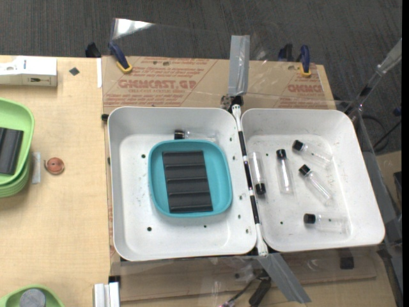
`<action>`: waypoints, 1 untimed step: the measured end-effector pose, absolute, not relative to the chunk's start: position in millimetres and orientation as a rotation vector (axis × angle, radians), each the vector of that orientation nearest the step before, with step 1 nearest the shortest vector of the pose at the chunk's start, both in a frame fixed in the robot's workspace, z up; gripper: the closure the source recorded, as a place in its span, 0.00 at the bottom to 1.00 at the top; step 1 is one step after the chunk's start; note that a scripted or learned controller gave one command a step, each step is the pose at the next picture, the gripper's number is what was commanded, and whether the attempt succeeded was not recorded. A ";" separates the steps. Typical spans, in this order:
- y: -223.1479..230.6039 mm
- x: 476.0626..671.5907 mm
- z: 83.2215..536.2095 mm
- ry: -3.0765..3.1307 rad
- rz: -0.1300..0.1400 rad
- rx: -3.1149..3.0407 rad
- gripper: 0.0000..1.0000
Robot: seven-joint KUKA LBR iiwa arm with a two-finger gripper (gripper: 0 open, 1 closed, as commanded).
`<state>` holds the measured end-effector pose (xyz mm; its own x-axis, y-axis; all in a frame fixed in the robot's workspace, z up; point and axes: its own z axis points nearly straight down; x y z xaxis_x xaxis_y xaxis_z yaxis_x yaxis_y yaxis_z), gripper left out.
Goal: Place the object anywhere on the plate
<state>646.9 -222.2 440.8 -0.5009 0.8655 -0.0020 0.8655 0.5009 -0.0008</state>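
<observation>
Five vials (283,170) beside teal plate (190,177)

A teal plate (190,178) sits in the left bin (124,190); clear black-capped vials (282,169) lie in the right bin (358,190).

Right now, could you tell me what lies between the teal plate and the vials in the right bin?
In the camera view, the bins' adjoining white rims separate plate from vials.

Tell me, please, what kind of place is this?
Probably a robotics lab bench for pick-and-place trials. Two white bins sit side by side on clamped cardboard; the left one holds a teal plate and the right one several clear vials with black caps.
</observation>
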 end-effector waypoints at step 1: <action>-222.2 646.9 440.8 2.720 -0.003 1.569 0.00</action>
